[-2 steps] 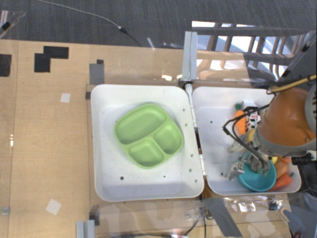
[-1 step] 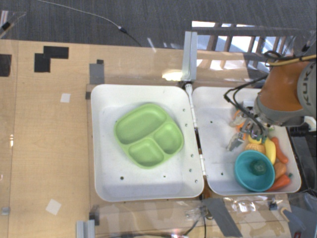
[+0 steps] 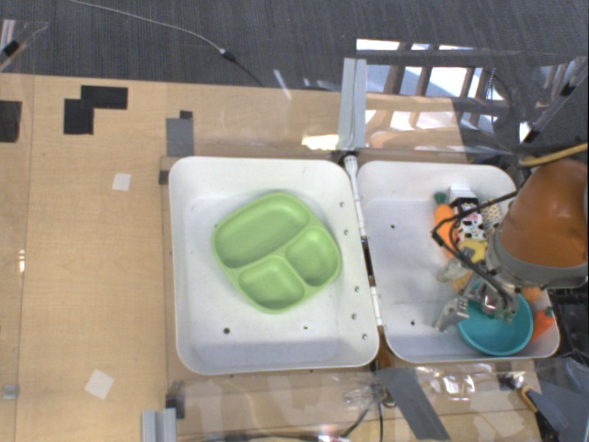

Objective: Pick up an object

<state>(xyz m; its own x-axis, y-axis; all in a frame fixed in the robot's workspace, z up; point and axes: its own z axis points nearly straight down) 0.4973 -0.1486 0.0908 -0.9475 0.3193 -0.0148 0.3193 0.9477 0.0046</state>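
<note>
In the right bin a teal bowl sits at the near right corner. An orange object and a small yellow piece lie farther back, partly hidden by cables and the arm. My gripper hangs low over the bowl's left rim, under the big orange wrist band. Nothing can be seen held in it. The left bin holds a green three-compartment plate lying flat in its middle.
A metal divider separates the two bins. Another small orange item peeks out beside the bowl at the right wall. Bare white floor shows in the left half of the right bin. Wooden bench surrounds the bins.
</note>
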